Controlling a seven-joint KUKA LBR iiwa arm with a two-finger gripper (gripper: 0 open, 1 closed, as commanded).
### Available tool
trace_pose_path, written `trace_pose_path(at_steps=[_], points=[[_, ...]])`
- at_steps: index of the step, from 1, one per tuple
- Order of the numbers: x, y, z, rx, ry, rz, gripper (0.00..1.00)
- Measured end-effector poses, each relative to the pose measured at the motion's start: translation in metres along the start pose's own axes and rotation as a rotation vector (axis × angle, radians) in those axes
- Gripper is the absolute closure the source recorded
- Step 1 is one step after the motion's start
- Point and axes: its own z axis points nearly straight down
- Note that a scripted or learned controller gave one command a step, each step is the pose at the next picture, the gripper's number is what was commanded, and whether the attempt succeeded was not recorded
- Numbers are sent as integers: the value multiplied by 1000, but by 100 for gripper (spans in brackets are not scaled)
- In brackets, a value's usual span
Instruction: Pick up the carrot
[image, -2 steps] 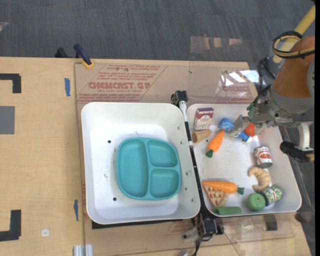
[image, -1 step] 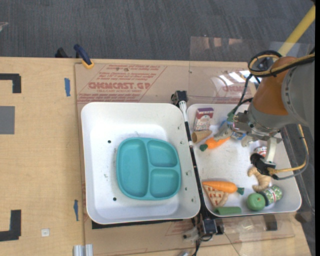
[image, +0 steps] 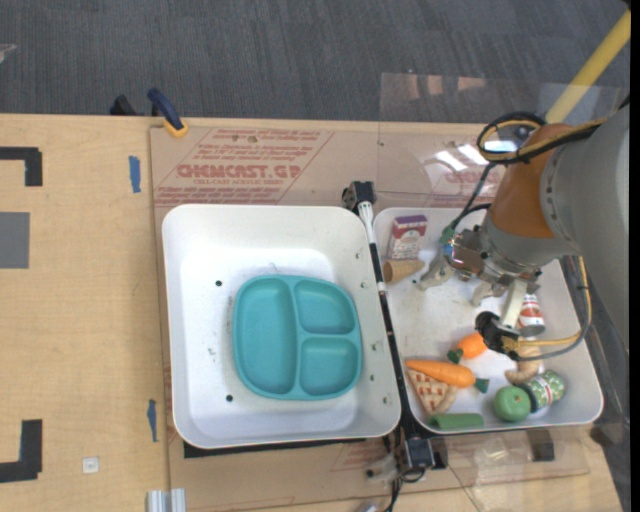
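Nearest you, in the right bin (image: 430, 325), the carrot (image: 441, 374) lies on its side, touching a pizza slice (image: 430, 396), with a green apple (image: 511, 403) near it. Farther back, your gripper (image: 462, 285) hangs over bare bin floor, spread wide and holding nothing, apart from the carrot. Beyond it sits a carton (image: 407, 238).

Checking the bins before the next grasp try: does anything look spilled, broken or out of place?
Nothing looks spilled or broken. The carrot lies on its side in the right bin, against the pizza slice. The teal plate sits flat in the left bin, slightly turned.
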Motion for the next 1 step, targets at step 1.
trace_pose_path(at_steps=[1], points=[[-67,-32,-1,6,-4,-197,0]])
